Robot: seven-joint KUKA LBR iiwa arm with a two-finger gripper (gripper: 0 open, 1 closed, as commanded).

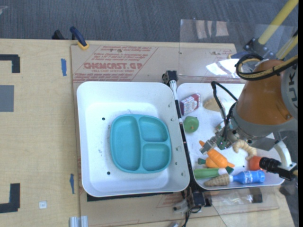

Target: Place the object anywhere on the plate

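A teal divided plate (140, 143) lies in the left white bin (90, 126). My gripper (217, 143) hangs low over the middle of the right bin (201, 90), under the orange wrist band. It sits just above an orange toy carrot (218, 159) and next to a small orange piece (202, 143). Nothing shows plainly in its grasp, and the arm hides the bin area to its right.
The right bin also holds a green round fruit (191, 124), a purple-and-white pack (189, 103), a green cucumber (205, 173), a cone (217, 180), a blue bottle (249, 177), a red tomato (255, 162) and a beige peanut shape (245, 147). A black clamp (169, 76) sits between the bins.
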